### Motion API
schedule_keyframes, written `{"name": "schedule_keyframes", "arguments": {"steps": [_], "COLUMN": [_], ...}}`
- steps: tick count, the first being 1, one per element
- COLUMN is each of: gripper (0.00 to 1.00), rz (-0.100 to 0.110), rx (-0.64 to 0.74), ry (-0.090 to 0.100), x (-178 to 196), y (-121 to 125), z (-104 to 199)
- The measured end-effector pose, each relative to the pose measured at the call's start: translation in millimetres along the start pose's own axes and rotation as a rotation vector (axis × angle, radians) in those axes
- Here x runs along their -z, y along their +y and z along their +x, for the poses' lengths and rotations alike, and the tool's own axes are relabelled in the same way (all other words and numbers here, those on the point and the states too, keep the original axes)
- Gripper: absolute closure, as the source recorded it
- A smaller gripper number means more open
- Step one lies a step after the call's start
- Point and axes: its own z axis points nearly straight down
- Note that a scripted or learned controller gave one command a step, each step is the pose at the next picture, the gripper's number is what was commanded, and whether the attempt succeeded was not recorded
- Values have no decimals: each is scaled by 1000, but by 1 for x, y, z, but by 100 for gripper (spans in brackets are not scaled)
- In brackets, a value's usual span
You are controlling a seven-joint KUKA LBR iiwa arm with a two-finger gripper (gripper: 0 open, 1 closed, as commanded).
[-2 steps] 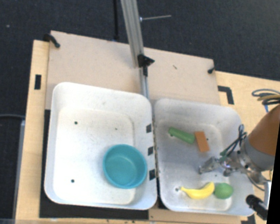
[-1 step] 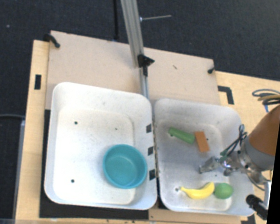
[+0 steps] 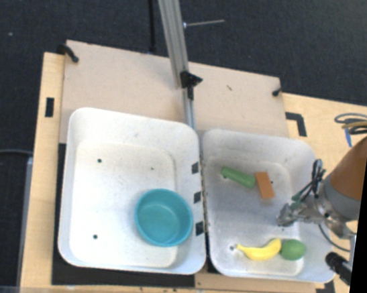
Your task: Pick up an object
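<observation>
1. While I reach in from the right, the bench (image 3: 46, 157) lies under everything, a tan board carrying two shallow white bins side by side.
2. Of those, the left bin (image 3: 102, 144) and the right bin (image 3: 250, 152) touch along their inner edges, with a slanted metal rail (image 3: 175, 36) running down to that seam from above.
3. My arm (image 3: 350, 174), with its orange band, comes over the right bin's right side.
4. A blue bowl (image 3: 164, 217) sits upright in the left bin, near its lower right corner.
5. My gripper (image 3: 289, 213) hangs over the right half of the right bin, above the floor between the upper and lower objects; I cannot tell how far it is spread, and I see nothing in its grasp.
6. A yellow banana (image 3: 260, 250) lies near the right bin's lower edge, its right end touching a green lime-like fruit (image 3: 293, 250).
7. A green pepper-shaped piece (image 3: 237, 177) lies in the upper middle of the right bin.
8. An orange block (image 3: 264, 186) sits tilted just beside that green piece's right end, left of and above my gripper.
</observation>
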Motion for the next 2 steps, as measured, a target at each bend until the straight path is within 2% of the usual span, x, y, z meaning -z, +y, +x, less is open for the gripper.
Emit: {"name": "schedule_keyframes", "arguments": {"steps": [2], "gripper": [100], "rz": [-4], "rx": [11], "ry": [-2], "x": [101], "y": [10], "z": [3]}}
